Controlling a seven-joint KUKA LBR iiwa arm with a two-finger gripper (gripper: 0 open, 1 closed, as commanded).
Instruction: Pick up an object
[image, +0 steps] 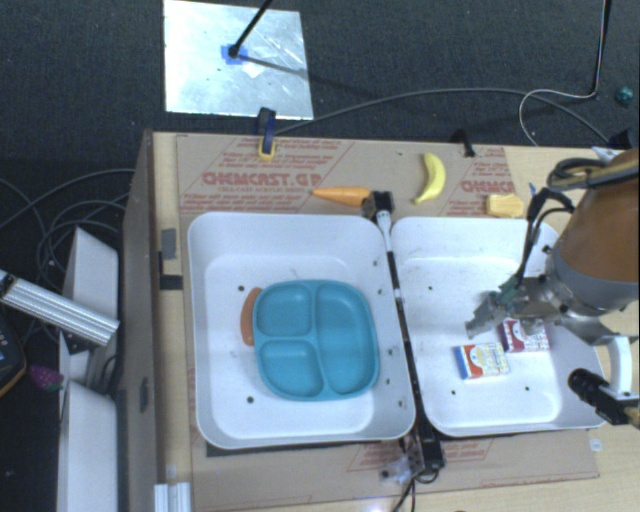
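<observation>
small carton (482, 360) in the right bin (440, 400), blue tray (315, 337) in the left bin (215, 400), jaws' state unclear

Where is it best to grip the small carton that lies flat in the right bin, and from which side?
Judging by its pose, come straight down on the small carton. It lies flat on the right bin floor, so grip across its two shorter-spaced edges, which look free.

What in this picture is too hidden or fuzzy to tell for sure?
- Pincer: blurred in the camera view, so open or shut is unclear.
- Second packet: partly under the arm, label unreadable.
- Orange thing: mostly tucked under the blue plate.
- Small box: print too small to read.
</observation>
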